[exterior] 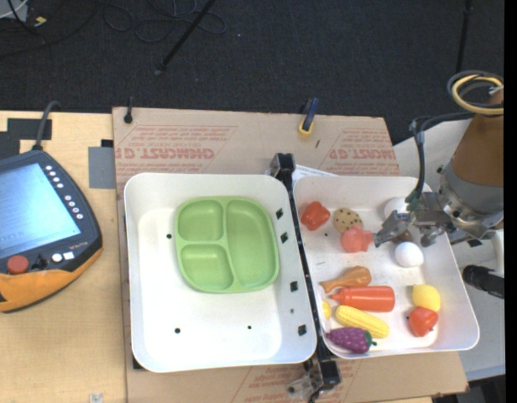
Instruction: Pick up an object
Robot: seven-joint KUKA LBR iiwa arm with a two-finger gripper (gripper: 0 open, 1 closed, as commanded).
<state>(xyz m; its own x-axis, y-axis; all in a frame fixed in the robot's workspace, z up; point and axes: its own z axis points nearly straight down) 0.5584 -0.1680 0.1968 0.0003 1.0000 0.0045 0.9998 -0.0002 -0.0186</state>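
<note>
Toy foods scattered across right bin (460, 330): white egg (408, 254) toward far right; pink piece (356, 241) just left of it; spotted cookie (347, 219) and red pepper (315, 217) farther left. Nearer: drumstick (347, 279), red sausage (364, 297), corn cob (362, 320), purple grapes (350, 339), lemon (425, 296), small red fruit (422, 321).

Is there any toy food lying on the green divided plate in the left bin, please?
No: the green divided plate in the left bin carries nothing, and the toy foods, such as the corn cob, lie in the right bin.
</note>
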